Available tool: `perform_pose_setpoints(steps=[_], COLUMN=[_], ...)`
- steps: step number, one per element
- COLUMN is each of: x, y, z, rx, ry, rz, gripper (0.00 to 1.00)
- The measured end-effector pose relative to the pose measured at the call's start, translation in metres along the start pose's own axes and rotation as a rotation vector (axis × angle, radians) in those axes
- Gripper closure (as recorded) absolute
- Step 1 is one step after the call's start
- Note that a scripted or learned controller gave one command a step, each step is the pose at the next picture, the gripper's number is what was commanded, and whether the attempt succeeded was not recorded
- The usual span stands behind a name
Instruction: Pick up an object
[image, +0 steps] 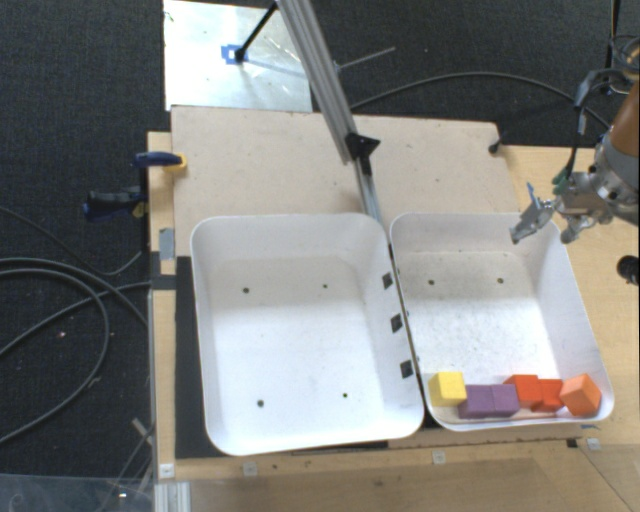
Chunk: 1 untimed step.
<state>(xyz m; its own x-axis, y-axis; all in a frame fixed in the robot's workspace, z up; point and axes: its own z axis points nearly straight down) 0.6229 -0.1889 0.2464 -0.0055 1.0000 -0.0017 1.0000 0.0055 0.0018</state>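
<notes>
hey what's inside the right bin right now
Four blocks sit along the near wall of the right bin: a yellow block, a purple block, a red-orange block and an orange block. The red-orange one is partly covered by its neighbours.

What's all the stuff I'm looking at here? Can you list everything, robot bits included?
Bins: 2, white, side by side on the bench; left bin, right bin.
Yellow block: 1, yellow, near edge of the right bin, leftmost in the row.
Purple block: 1, purple, just right of the yellow one.
Red-orange block: 1, red-orange, right of the purple one.
Orange block: 1, orange, near right corner of the right bin.
Clamp: 1, blue with a yellow tip, at the bench's left edge.
Metal pole: 1, grey, slanting down toward the bins' shared rim.
Cables: several, black, on the dark floor at left.
End effector: 1, grey metal, above the right bin's far right corner, holding nothing.
</notes>
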Motion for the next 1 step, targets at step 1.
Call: perform_pose_setpoints(steps=[1], x=[0.0070], y=[-0.0775], z=[0.0809], rx=[0.012], ry=[0.005], rz=[0.006], gripper=[0.00])
